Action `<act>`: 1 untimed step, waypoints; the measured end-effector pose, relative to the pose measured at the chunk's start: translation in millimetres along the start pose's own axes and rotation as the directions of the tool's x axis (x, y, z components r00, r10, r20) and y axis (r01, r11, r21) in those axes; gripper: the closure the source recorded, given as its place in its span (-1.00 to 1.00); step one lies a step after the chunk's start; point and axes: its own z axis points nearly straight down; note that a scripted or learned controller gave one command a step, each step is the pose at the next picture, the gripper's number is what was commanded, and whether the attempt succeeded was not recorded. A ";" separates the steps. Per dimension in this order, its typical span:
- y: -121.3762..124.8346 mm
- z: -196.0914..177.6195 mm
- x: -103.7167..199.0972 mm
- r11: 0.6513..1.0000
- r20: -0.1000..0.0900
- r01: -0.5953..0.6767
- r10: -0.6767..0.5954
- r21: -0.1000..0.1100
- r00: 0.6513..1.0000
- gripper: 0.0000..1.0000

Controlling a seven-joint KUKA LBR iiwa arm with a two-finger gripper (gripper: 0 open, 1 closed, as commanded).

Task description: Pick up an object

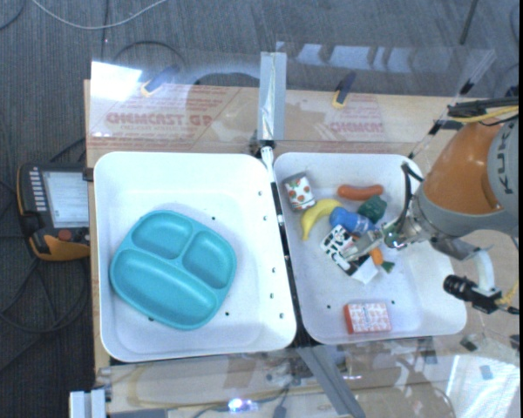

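Gripper (376, 244) sits low in the right-hand shallow white plastic bin (436, 316), amid a cluster of small items; finger state cannot be told (tips blurred against clutter). Touching or just beside the tips: black-and-white patterned block (337, 244), blue rounded toy (346, 219), dark green block (372, 208). Beyond those, yellow plastic banana (318, 216), orange-red sausage shape (360, 192), white printed cube (298, 192). Nearer the bin's front edge, red flat packet (367, 317). Left-hand white bin (122, 177) holds a teal compartmented plastic plate (173, 268), well apart.
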 end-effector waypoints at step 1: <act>3.8 -13.9 -1.1 1.000 0.006 0.003 -0.003 -0.008 1.000 1.00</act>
